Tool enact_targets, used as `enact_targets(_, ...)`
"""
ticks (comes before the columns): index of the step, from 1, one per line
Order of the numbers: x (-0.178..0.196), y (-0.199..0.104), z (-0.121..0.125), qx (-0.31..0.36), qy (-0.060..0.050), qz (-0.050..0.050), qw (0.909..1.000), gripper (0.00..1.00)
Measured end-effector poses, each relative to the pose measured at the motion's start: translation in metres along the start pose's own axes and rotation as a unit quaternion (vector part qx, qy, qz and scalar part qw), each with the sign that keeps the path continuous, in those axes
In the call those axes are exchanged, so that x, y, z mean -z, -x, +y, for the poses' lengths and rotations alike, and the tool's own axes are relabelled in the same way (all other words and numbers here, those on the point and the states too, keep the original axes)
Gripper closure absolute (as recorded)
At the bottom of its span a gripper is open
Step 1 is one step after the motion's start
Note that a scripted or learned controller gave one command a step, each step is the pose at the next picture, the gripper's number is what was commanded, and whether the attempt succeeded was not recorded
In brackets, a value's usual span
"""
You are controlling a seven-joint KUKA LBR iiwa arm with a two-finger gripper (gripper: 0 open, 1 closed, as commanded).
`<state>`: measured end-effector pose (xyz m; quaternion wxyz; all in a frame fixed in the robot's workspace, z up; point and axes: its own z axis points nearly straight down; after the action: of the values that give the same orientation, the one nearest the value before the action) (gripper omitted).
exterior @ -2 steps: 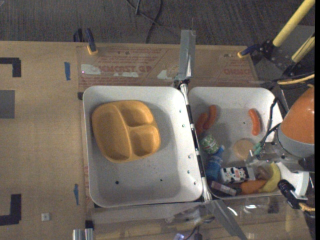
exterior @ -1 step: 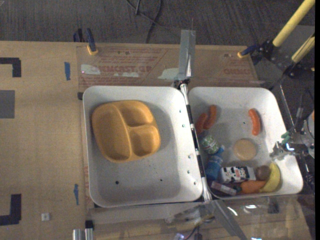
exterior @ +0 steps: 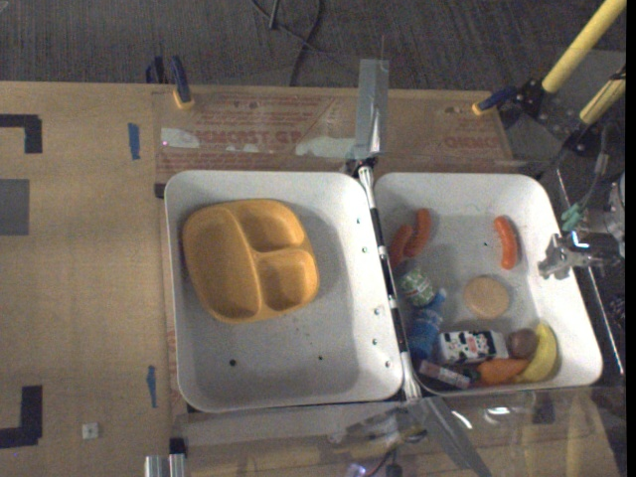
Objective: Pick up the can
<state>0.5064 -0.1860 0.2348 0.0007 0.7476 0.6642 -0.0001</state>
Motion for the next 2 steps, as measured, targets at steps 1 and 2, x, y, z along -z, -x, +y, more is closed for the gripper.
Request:
enact_targets(1, -0.052, -0.043, -0.032, -0.004, -0.001, 0.001, 1.0000, 1.00)
enact_targets(2, -0.095, 0.022, -0.025, -0.052, -0.002, 0.001, 0.9987, 1.00)
